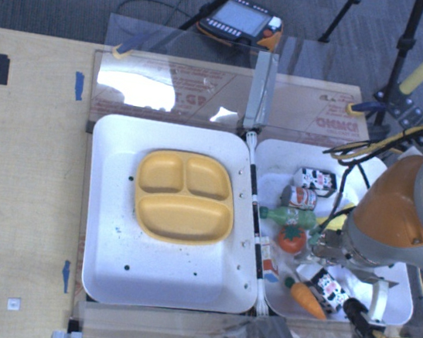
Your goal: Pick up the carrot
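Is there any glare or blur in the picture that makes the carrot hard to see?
Camera view: strong glare sits on the clear panel behind the left bin; the carrot in the right bin is evenly lit, slightly soft but easy to recognise beside the gripper.

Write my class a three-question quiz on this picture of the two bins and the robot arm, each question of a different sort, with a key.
1. True or false: the yellow plate lies in the left bin.
2. Which bin holds the carrot? A) left B) right
3. Fill in: the plate has ___ compartments.

Key:
1. True.
2. B, the right bin; the carrot lies near its front edge, beside a black-and-white toy and under the arm.
3. Three.
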Available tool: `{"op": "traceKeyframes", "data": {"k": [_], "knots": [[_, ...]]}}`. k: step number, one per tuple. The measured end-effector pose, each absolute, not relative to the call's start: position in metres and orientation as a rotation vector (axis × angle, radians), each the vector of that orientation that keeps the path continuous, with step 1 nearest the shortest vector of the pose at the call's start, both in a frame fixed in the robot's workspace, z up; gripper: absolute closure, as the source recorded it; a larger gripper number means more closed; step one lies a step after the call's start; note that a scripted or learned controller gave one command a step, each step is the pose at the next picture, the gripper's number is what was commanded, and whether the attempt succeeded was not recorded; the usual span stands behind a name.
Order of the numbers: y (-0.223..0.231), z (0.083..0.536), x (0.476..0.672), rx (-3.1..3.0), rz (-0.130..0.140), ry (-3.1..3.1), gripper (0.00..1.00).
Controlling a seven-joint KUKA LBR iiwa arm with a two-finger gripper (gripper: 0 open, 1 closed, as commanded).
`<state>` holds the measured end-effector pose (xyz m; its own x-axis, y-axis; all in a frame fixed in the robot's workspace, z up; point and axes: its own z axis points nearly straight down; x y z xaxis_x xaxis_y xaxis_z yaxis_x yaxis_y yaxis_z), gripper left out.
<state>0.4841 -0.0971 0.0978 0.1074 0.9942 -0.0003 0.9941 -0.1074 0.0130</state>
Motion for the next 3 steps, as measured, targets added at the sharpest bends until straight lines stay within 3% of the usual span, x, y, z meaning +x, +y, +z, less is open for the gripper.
{"op": "traceKeyframes", "data": {"k": [1, 2, 3], "knots": [[-0.131, 0.116, 0.482, 2.26, 0.005, 2.172, 1.0], [-0.131, 0.114, 0.48, 2.265, 0.0, 2.175, 0.0], [-0.095, 0.135, 0.48, 2.236, -0.001, 2.205, 0.0]]}}
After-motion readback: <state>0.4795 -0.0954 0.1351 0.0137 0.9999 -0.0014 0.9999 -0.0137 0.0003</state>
